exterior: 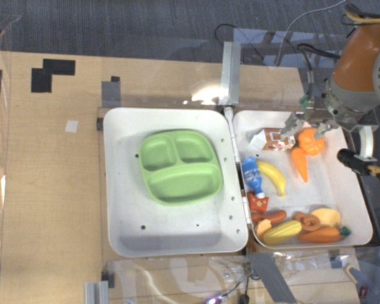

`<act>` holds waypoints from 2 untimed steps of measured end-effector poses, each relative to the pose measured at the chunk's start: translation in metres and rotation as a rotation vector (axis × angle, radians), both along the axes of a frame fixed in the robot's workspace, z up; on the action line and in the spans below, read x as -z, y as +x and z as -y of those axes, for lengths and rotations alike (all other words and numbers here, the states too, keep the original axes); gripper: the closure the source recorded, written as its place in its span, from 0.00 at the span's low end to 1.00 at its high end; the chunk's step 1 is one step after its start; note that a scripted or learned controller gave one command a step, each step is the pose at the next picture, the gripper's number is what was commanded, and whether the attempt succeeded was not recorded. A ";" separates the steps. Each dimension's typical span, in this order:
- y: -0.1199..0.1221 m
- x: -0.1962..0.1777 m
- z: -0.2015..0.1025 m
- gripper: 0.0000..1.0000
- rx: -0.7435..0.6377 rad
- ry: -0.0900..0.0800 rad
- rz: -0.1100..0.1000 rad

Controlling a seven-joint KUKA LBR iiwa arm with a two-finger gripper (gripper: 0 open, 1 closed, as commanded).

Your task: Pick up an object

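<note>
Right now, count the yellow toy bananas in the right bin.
2. One yellow toy banana lies mid-bin beside the blue bottle; another lies at the near edge. Others may hide under the pile.

My tool looks like bare grey metal, and the band above my wrist is glossy orange plastic. The surface has a matt, pale wood look, with matt black patches stuck flat on it. Both bins, the left bin and the right bin, are smooth white plastic with a soft sheen. The green tray is smooth, slightly glossy plastic. The carrot and the banana look like shiny moulded plastic. A metal bar shines between the bins.
</note>
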State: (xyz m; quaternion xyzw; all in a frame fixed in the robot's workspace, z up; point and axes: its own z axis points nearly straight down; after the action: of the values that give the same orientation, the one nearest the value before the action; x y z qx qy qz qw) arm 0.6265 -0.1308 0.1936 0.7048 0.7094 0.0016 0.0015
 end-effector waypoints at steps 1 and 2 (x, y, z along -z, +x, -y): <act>0.002 0.077 0.055 0.00 -0.011 -0.002 -0.001; 0.005 0.064 0.055 1.00 -0.014 -0.003 0.007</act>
State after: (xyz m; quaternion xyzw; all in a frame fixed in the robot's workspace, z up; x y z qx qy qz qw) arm 0.6314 -0.1853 0.1301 0.6997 0.7145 0.0029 0.0051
